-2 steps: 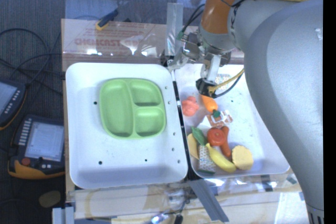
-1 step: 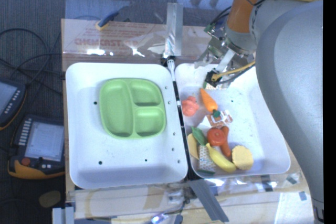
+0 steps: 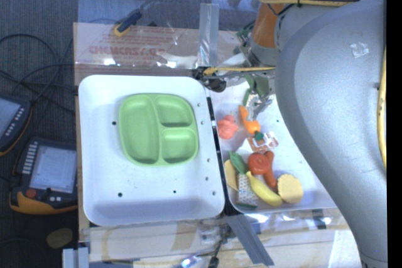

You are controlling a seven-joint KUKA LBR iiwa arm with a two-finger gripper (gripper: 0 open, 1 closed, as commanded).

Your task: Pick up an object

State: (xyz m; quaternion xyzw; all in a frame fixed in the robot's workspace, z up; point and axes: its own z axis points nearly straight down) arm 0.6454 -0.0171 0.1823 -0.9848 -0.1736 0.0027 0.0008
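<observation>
My gripper (image 3: 257,101) hangs over the far part of the right bin (image 3: 311,198), just above an orange carrot-like piece (image 3: 250,123). Toy food lies in a heap in that bin: a pink piece (image 3: 227,127) by the left wall, a small white and red box (image 3: 264,141), a red tomato (image 3: 259,163), a green piece (image 3: 237,163), a yellow banana (image 3: 264,190) and a round yellow piece (image 3: 289,187). The grey arm (image 3: 333,72) covers the bin's right side. Nothing is seen held in the gripper.
The left bin (image 3: 100,198) holds a green divided plate (image 3: 159,128). A narrow wall separates the two bins (image 3: 213,141). Clear plastic and a yellow-handled tool (image 3: 125,23) lie behind the bins. Tablets and cables (image 3: 38,160) sit on the floor at the left.
</observation>
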